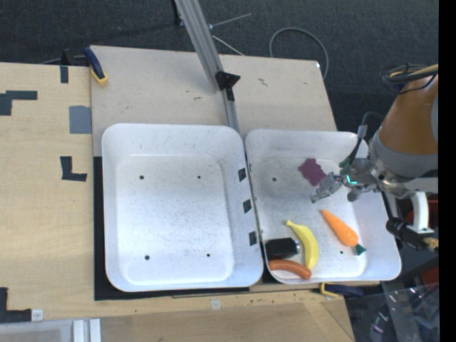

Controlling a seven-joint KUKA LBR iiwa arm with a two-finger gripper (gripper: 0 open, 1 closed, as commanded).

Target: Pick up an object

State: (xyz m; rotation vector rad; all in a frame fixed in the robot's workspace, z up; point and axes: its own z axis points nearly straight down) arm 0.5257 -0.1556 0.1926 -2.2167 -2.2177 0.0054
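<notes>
Two shallow white bins side by side on a tan bench (164, 84): left bin (171, 205), right bin (285, 148). Grey arm with orange band (410, 120) reaching in from the right, over the right edge of the right bin. Claw (329, 189) low over the middle-right of the right bin, pointing left; state of the claw impossible to tell, open or closed, at this size and angle. Nothing visibly between its tips.

Purple piece (311, 169) just left of and slightly beyond the claw, close to its tip; touching or apart, cannot tell. Carrot (340, 229) on the bin floor just nearer than the claw, slanting toward the near-right corner, green end at the near side, apart from the claw. Banana (306, 241) nearer and to the left of the claw, curved, well clear of it. Black block (281, 248) touching or just beside the banana's left side, near the bin's near-left corner. Red-orange sausage shape (291, 268) along the near rim, just below the banana and block.

Metal rail (203, 45) running from the far edge down to the gap between the bins, with a black clip partway. Blue and yellow clamp (95, 65) at the bench's far-left corner. Dark tape marks (70, 168) on the wooden surface at left.

No readable brand, label or writing anywhere.
</notes>
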